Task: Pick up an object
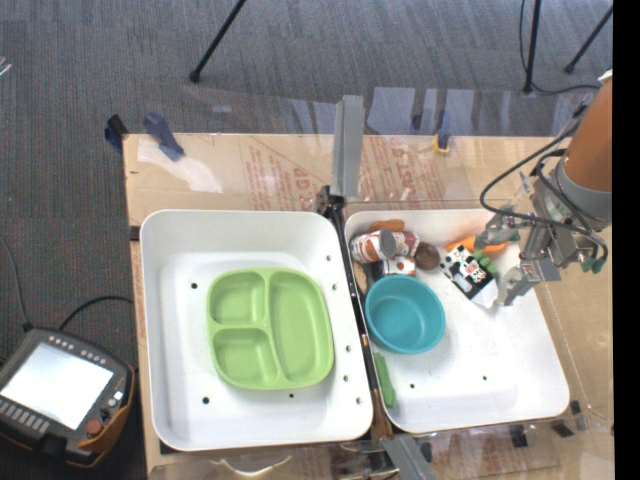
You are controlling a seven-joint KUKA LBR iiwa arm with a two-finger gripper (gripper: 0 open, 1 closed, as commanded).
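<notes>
Nearest the camera, a green three-compartment plastic tray [270, 328] lies in the left white bin [160, 268]. At the right white bin's [500, 388] nine o'clock sits a round blue bowl [405, 313]; a black-and-white patterned card [466, 269] lies toward twelve o'clock, just beside the gripper [512, 286], whose fingers' spread I cannot tell.

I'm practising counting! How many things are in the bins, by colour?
Green: 2, the plate and a stick at the right bin's edge
Blue: 1, the bowl
Orange: 1, the carrot
Brown: 1, the ball
Mixed colours: 2, the can and the card
Total: 7
</notes>
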